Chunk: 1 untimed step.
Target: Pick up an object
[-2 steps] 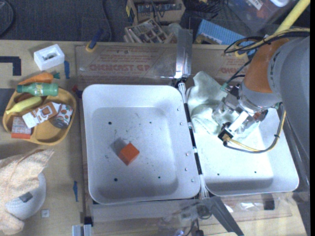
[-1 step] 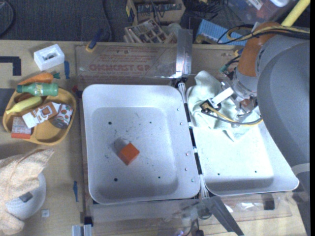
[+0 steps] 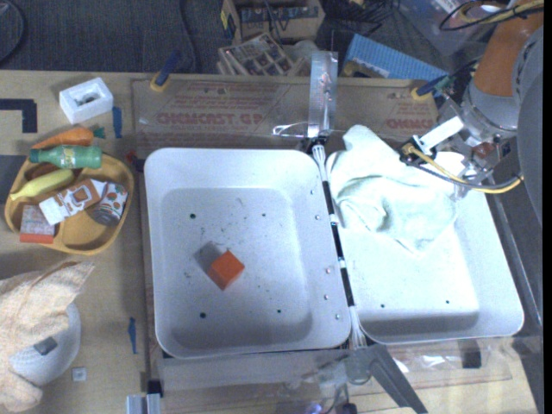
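Right bin (image 3: pixel 483 309), cloth-covered (image 3: pixel 388 198) far end

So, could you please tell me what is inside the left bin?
The left bin holds one orange block, lying on its floor among a few dark specks. Nothing covers the floor, so nothing could be hidden there.

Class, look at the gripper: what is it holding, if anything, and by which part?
It cannot be told. The gripper sits at the right edge of the pale cloth.
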Available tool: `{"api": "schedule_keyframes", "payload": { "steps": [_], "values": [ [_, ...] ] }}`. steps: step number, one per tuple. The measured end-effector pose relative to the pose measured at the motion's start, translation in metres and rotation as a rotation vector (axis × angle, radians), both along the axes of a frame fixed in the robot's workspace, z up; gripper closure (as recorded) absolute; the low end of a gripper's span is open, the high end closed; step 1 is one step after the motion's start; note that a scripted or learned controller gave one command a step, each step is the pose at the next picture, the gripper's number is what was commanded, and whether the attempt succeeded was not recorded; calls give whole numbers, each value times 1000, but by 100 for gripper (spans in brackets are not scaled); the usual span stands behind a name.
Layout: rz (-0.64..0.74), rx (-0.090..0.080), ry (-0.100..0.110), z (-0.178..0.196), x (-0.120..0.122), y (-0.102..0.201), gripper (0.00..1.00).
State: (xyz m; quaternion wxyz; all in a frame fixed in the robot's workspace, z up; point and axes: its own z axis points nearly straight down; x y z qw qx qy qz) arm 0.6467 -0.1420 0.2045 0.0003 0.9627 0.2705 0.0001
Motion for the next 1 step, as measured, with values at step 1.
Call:
{"api": "schedule_keyframes", "payload": {
  "steps": [1],
  "values": [
    [-341, 2, 6, -102, -4, 21, 0]
  ]
}}
